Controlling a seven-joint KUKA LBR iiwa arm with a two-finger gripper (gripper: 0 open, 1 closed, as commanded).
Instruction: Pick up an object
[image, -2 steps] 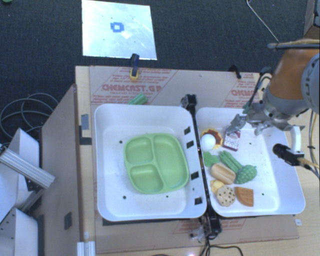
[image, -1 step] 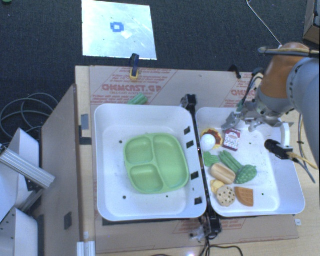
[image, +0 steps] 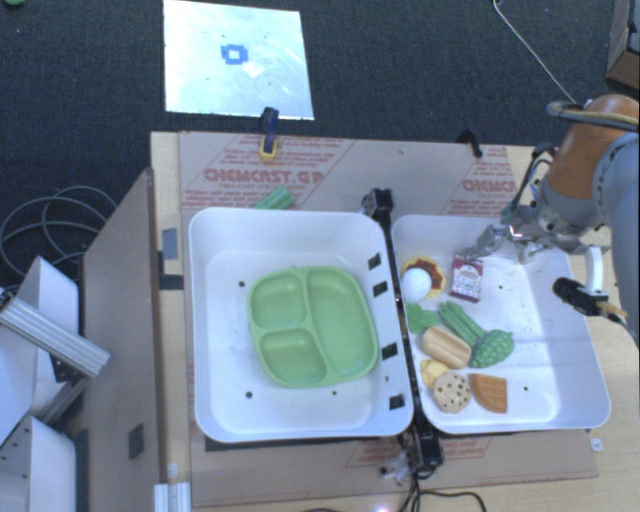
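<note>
Your gripper (image: 497, 240) hovers at the right bin's (image: 585, 395) upper edge beside the red packet (image: 466, 279), finger state unclear; open floor lies at frame right.

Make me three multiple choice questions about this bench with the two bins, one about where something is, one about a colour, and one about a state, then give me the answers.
1. Where does the divided tray lie?
A. In the left bin
B. In the right bin
C. On the dark floor

2. What colour is that tray?
A. Red
B. Blue
C. Light green

3. How does the small red carton stand with the hand?
A. Lifted above the bench
B. Lying on the bin floor, apart from the hand
C. Sitting on the tray

Answers:
1. A: the divided tray rests on the floor of the left bin.
2. C: its three compartments are all light green.
3. B: the small red carton lies in the right bin beside the white ball, while the hand sits higher up, near the bin's far rim.
</note>
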